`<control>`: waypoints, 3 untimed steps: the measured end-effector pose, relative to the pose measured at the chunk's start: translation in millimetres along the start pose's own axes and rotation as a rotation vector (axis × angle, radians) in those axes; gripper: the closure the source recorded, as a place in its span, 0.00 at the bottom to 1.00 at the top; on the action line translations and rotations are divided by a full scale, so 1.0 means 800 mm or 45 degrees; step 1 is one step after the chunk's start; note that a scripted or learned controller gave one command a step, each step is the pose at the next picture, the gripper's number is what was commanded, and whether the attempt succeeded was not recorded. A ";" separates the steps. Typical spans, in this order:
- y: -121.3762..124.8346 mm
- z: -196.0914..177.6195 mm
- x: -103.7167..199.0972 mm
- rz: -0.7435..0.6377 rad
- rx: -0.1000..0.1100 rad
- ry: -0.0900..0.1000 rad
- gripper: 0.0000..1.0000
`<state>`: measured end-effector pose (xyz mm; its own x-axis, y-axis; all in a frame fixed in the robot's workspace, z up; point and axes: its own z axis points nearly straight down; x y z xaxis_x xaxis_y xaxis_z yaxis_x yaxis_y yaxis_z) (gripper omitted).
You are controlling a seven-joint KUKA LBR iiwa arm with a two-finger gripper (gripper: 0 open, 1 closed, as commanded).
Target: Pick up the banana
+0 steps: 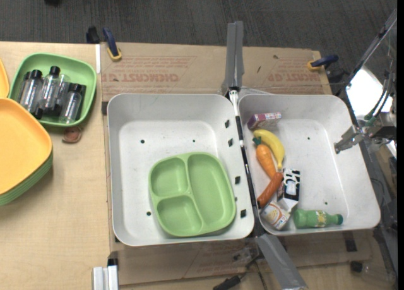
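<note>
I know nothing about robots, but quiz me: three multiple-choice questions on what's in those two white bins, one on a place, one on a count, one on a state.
1. Where does the curved yellow banana lie?
A. right white bin
B. left white bin
C. on the bench

2. How many compartments has the light-green plastic divided tray?
A. two
B. three
C. four

3. How is the green plastic bottle placed?
A. upright
B. on its side
C. in the tray

Answers:
A, it lies beside the orange carrot near that bin's left wall.
B, one long section and two smaller ones.
B, it lies flat along the near wall.
</note>
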<state>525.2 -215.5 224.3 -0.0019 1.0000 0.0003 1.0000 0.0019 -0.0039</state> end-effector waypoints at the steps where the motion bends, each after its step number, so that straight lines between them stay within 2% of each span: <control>1: 0.024 0.090 0.072 -0.083 -0.001 0.000 0.00; 2: 0.033 0.167 0.088 -0.113 -0.002 -0.001 0.00; 3: 0.032 0.156 0.086 -0.108 -0.001 -0.001 1.00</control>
<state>550.5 -146.6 99.7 -0.0863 0.9963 0.0001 0.9963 0.0863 -0.0032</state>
